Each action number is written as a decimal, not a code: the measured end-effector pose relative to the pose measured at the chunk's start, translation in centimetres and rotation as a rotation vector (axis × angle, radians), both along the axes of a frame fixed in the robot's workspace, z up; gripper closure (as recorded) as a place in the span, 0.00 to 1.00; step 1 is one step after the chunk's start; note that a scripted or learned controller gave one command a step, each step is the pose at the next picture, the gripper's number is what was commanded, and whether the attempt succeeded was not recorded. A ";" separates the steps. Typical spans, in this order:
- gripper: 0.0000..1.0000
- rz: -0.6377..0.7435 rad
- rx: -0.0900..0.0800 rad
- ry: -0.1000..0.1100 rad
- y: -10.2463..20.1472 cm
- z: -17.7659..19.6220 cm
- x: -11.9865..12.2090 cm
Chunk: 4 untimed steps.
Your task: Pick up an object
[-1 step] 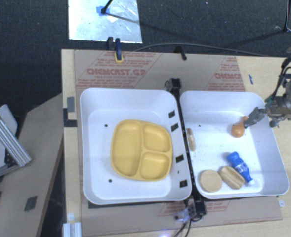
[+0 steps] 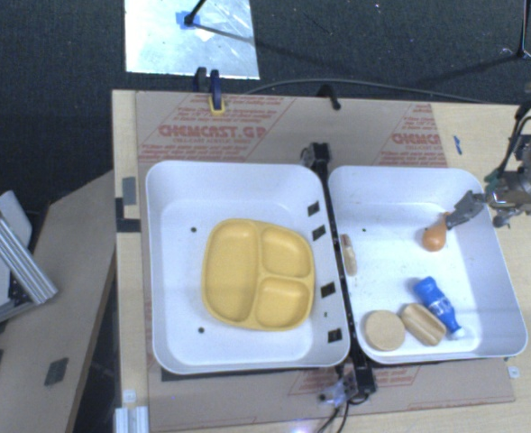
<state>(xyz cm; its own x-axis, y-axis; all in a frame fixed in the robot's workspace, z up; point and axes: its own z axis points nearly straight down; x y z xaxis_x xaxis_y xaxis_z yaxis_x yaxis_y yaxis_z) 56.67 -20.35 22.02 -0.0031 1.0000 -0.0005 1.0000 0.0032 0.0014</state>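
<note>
A small orange pear-shaped object (image 2: 434, 236) lies in the right bin (image 2: 400, 197), toward its far right side. My gripper (image 2: 459, 215) reaches in over the bin's right rim, its tip right beside the top of the orange object, touching it or nearly so. Near the bin's front lie a blue bottle (image 2: 437, 303), a tan bread roll (image 2: 422, 324) and a round tan disc (image 2: 384, 330). A small pale stick (image 2: 348, 253) rests against the bin's left wall.
The left bin (image 2: 179, 242) holds a yellow divided plate (image 2: 258, 273). A black divider with clips (image 2: 330, 251) runs between the bins. A clamp (image 2: 214, 93) sits on the bench's far edge.
</note>
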 end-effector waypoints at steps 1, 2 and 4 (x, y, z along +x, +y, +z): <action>0.00 -0.002 0.002 0.004 0.1 -6.3 0.0; 0.00 -0.002 0.002 0.004 -0.1 -11.0 -0.9; 1.00 -0.001 -0.001 -0.003 -0.1 -12.5 -0.7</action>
